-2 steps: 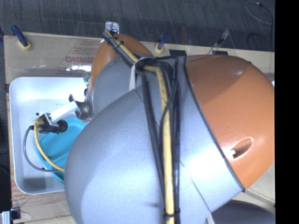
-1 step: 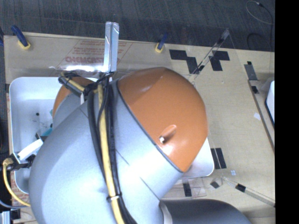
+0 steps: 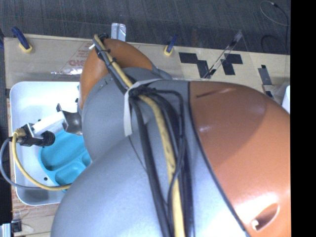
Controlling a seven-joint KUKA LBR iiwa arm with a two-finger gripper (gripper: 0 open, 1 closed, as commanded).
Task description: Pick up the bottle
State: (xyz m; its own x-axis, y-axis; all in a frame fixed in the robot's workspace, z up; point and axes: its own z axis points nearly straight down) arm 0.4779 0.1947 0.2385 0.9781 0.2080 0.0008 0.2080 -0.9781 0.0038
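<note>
Much of the table [image 3: 49, 48] hides under the grey-and-orange arm [image 3: 163, 152]. The gripper [image 3: 70, 123] hangs over the left bin [image 3: 19, 95] — released or clenched, I cannot tell. A blue shape, likely the bottle [image 3: 61, 157], lies in that bin, its right side cut off by the arm. Blue clamps [image 3: 22, 39] sit on the table's far edge.

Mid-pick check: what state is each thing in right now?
blue item: lying in the left bin, partly hidden by the arm.
left bin: upright, holding the blue item.
arm: reaching across over the left bin.
hand: down inside the left bin, at the blue item's upper edge.
</note>
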